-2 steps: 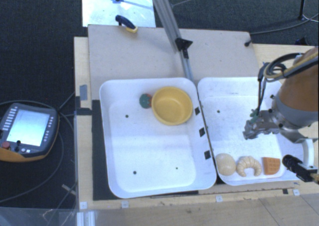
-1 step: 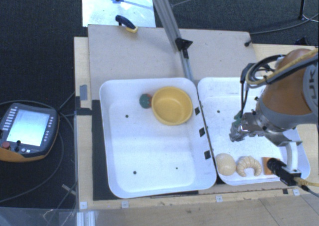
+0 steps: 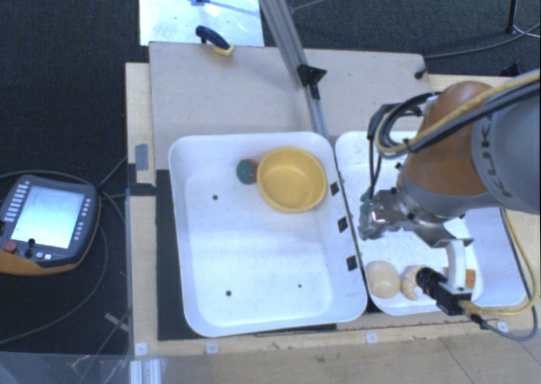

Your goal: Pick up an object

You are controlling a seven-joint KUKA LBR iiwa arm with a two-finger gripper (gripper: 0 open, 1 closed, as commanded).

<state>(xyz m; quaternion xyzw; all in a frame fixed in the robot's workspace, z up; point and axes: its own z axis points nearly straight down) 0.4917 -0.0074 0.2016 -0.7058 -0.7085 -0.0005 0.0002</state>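
Within the right bin (image 3: 355,154), near its front edge, lie the candidate objects: a pale, egg-shaped item (image 3: 382,279) just right of the divider between the two bins, and immediately beside it to the right a second small beige piece (image 3: 412,282), partly covered by black hardware. A small orange-and-white item (image 3: 464,275) sits just right of these; its shape is too hidden to name.

Above this group hangs the gripper (image 3: 372,226), at the left side of the right bin and close to the divider. It sits clear of the egg-shaped item, nearer the back of the bin. Whether the claw is released or clenched cannot be told, and nothing is seen in its grasp. Behind it, the grey arm (image 3: 499,154) with its orange band (image 3: 448,141) enters from the right, trailing black and yellow cables (image 3: 385,133).

Left bin (image 3: 194,289): a yellow bowl (image 3: 292,179) upright in the back right corner, with a small dark green ball (image 3: 246,172) touching its left rim.

Bench surround: a tan board (image 3: 254,86) behind the bins, a metal pole (image 3: 279,19) crossing it at a slant, a blue-and-yellow clamp (image 3: 213,38) at its back edge. A control pendant (image 3: 46,223) with a lit screen rests on the dark floor at far left.
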